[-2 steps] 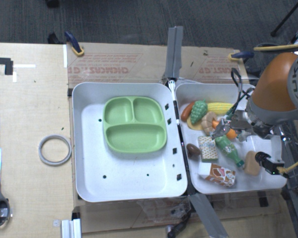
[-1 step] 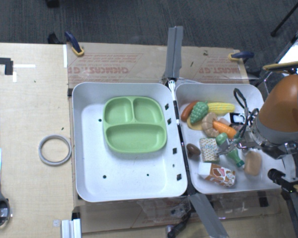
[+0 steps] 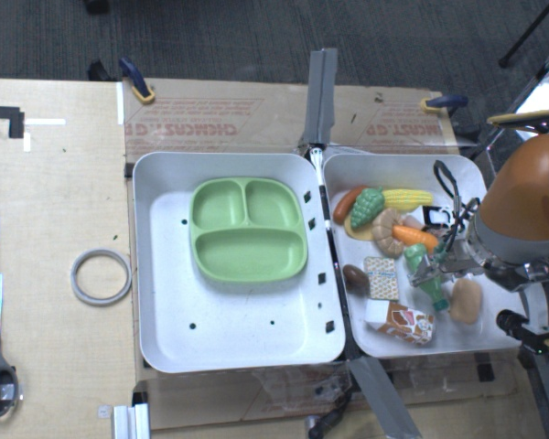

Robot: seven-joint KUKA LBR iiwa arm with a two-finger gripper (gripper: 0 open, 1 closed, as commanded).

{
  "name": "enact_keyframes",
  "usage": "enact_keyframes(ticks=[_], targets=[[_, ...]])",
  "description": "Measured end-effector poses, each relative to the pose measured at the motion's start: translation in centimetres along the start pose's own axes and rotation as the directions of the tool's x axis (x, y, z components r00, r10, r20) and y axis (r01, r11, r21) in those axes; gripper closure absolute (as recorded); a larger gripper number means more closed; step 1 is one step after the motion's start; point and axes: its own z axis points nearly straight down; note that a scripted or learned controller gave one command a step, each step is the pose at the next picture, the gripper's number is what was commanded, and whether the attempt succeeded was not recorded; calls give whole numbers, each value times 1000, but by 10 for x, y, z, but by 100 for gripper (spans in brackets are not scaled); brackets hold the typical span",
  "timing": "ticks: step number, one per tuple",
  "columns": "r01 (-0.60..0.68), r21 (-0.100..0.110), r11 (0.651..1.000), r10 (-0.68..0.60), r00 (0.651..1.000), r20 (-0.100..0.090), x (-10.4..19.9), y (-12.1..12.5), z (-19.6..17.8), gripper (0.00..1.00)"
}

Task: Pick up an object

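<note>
I found the toy food crowded in the right bin, the arm reaching in from the right with the orange band above the wrist. The gripper sat low among the pile, near a small green-and-clear item just below it; I could not tell whether the fingers were spread or pressed together, nor whether anything lay between them. Around it: a carrot just above, a corn cob and a green leafy vegetable toward the far edge, a red piece beside those. A tan potato-like lump lay to the right of the gripper, a brown oval and a checked wafer to its left, a printed packet nearer the front. The left bin held a green divided plate. Out on the counter, well apart to the left, I noted a roll of tape and scissors.
</note>
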Motion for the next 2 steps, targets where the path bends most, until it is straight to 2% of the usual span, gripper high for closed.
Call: enact_keyframes(ticks=[1,2], targets=[[-139,7,990,139,990,1,80,49,-88,100],[4,5,1000,-4,1000,1,50,38,-194,100]])
